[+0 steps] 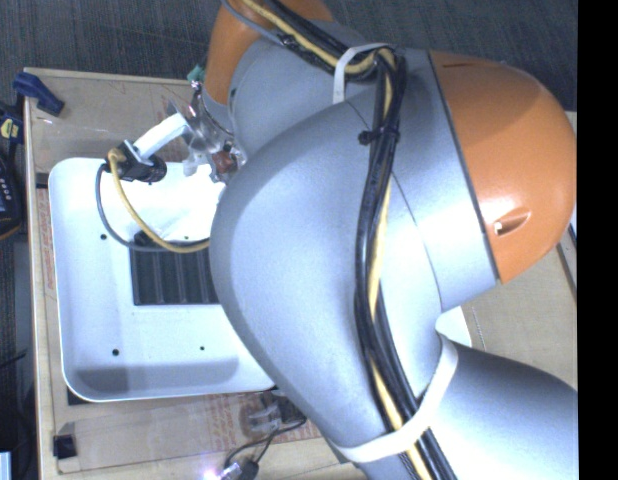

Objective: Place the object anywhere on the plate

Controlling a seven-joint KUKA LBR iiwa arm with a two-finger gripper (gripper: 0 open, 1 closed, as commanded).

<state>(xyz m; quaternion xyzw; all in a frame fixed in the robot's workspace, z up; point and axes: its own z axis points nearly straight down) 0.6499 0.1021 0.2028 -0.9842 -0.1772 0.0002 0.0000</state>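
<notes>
Grey arm (389, 268) looms over white bin (89, 298); whether its hand is open, I cannot tell.

We see the arm (389, 268) reaching in from the right, lying over most of the bench (99, 93). Left of it sits a bin (89, 298); cables (119, 203) hang above its far end.

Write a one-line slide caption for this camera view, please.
Grey-and-orange arm looms over a white bin on the wooden bench.

Bulky grey arm (329, 258) with orange caps (519, 158); black-and-yellow cables (374, 218) fastened by white ties (341, 73).
</notes>
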